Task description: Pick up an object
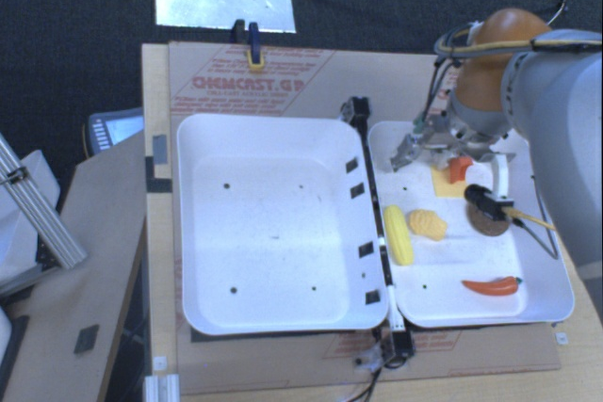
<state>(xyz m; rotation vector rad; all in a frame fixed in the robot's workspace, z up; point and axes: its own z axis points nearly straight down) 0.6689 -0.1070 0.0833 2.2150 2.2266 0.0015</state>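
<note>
The gripper (450, 149) hangs low over the far end of the right bin (542, 301), can't tell its grip from this angle. An orange block (459, 169) sits just beside it, with the corn cob (399, 234), yellow lump (427, 223), brown disc (488, 221) and red chili (491, 286) spread out nearer the camera.

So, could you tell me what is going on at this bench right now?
A grey robot arm reaches in over the right bin, its gripper low near the bin's far side, close to a small orange-red block on a yellow piece. Nothing is visibly lifted. A yellow corn cob, a yellow lumpy toy, a red chili pepper and a brown round item lie in that bin.
</note>
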